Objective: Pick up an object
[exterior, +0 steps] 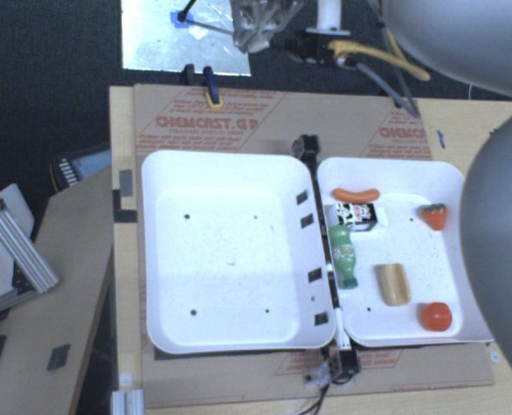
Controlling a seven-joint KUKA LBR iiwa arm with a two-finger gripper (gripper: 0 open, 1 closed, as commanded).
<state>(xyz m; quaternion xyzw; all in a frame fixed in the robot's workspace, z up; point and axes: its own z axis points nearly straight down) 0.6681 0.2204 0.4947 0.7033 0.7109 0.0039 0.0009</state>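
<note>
We see the gripper raised beyond the bins, grip state unclear; right bin holds hot dog, green bottle, bread roll, tomato, strawberry

I see the brown cardboard sheet printed with red lettering lying under both bins. Beyond its far edge, a shiny square metal plate rests on the dark floor, and a ribbed aluminium rail slants at left.
</note>
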